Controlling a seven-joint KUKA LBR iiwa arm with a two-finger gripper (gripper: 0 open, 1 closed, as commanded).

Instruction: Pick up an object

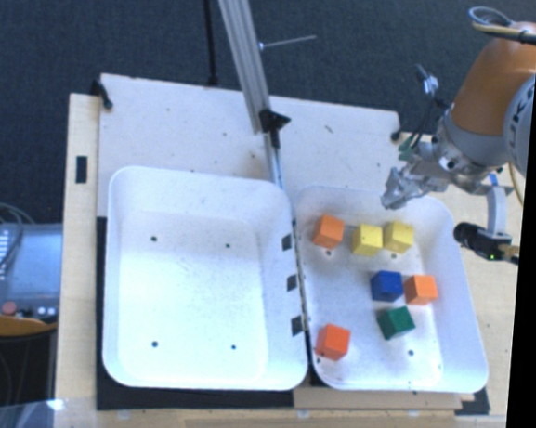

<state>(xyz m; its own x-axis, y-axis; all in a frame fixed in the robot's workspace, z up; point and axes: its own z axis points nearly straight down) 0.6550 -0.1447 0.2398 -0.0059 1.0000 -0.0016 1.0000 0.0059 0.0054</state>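
Camera view: six small matte cubes (378,274) in glossy white bin (460,365).

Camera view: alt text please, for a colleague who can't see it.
The gripper hovers over the right bin's far edge, near two yellow cubes. That bin also holds three orange cubes, a blue cube and a green cube.
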